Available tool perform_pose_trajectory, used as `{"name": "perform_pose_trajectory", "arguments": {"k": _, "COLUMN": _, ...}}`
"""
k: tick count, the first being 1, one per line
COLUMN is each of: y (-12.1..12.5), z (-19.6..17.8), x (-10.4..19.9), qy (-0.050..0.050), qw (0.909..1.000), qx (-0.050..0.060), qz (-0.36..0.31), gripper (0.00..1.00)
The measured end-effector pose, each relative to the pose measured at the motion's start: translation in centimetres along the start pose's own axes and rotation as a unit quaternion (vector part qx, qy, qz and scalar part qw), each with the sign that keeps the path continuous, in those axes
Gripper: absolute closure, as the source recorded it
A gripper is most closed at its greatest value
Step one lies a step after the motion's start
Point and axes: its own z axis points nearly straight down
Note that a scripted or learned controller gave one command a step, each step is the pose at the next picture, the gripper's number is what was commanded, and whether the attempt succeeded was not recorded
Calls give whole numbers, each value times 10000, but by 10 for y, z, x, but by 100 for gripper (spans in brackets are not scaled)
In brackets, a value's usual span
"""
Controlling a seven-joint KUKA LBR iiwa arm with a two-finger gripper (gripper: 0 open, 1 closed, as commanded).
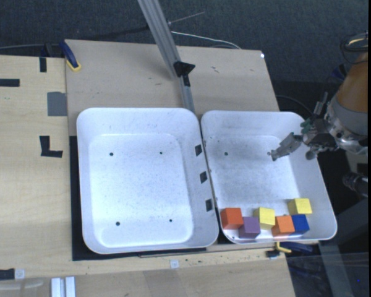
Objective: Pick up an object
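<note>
Six small blocks sit bunched along the near edge of the right bin [309,166]: an orange block [232,217], a purple block [251,226], a yellow block [266,216], a second orange block [284,225], a blue block [300,223] and a second yellow block [302,206]. The pincer [281,150] hangs over the far half of the same bin, reaching in from the right side, with the arm's orange band [352,91] behind it. All the blocks lie well apart from the pincer — nearer the camera and below it in the view. Nothing shows between its tips, but whether they are spread or together cannot be told here. The left bin [86,166] stands just beside the right one on the table [111,73].
</note>
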Motion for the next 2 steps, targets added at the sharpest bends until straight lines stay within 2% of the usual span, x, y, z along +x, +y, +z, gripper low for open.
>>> {"name": "perform_pose_trajectory", "arguments": {"k": 1, "y": 11, "z": -47, "x": 35, "qy": -1, "qw": 10000, "qx": -24, "qz": -21, "gripper": 0}}
{"name": "perform_pose_trajectory", "arguments": {"k": 2, "y": 79, "z": 7, "x": 40, "qy": -9, "qw": 10000, "qx": 7, "qz": -9, "gripper": 0}}
